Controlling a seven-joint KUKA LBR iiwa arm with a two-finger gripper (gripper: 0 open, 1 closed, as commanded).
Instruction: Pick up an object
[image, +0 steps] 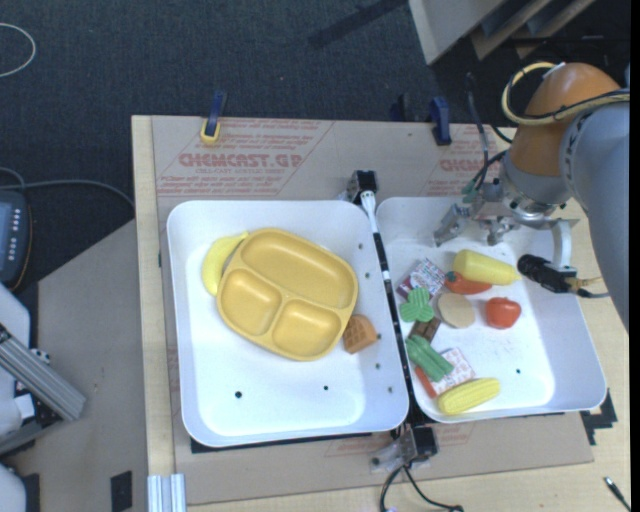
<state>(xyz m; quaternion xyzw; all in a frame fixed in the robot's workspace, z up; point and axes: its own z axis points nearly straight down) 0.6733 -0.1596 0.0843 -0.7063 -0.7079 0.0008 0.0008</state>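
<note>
My gripper (471, 229) hangs over the back of the right bin (570, 340). Its two fingers are spread apart, open, with nothing between them. Just in front of it lies a yellow toy pepper (485, 267) on top of an orange carrot (466, 286). Further forward are a red tomato (503, 313), a beige round piece (458, 312), a green leafy toy (416, 305), a small printed packet (425, 272) and a yellow corn cob (468, 396).
The left bin (270, 400) holds a yellow divided tray (287, 292) lying over a yellow plate (214, 262), with a brown bread piece (360, 334) at its right. A black divider rail (385, 280) runs between the bins. The arm's orange band (555, 100) is at the upper right.
</note>
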